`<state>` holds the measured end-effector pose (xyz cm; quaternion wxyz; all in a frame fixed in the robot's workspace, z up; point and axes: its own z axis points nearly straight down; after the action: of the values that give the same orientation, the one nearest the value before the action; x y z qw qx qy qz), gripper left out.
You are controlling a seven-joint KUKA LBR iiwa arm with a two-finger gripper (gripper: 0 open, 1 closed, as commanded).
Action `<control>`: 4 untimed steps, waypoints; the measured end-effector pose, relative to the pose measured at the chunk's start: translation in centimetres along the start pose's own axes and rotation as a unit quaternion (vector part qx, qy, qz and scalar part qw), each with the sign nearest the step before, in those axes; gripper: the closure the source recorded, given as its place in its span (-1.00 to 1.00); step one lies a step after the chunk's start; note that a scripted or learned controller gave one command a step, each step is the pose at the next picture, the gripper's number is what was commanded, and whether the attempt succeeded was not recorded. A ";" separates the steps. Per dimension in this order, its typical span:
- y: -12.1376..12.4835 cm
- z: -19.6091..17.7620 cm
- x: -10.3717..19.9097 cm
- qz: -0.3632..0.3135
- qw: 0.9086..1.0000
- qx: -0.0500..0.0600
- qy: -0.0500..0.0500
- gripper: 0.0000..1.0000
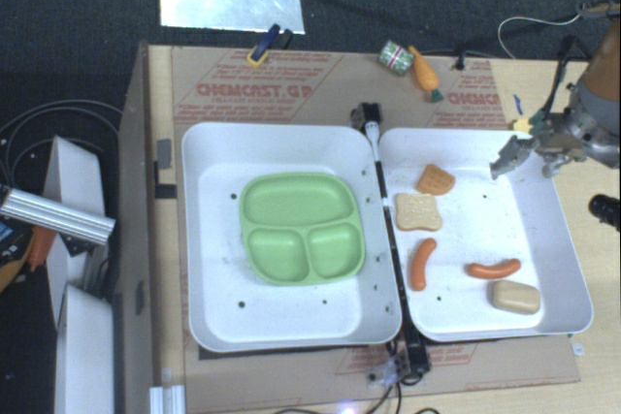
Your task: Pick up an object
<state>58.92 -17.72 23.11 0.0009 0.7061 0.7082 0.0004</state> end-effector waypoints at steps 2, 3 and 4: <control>7.2 14.8 6.9 -0.001 1.000 0.001 0.001 -1.00; 7.4 13.6 6.8 -0.002 1.000 -0.002 0.000 1.00; 7.4 13.6 6.8 -0.002 1.000 -0.002 -0.001 -1.00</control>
<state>66.31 -10.89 9.55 0.0024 0.7044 0.7098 0.0013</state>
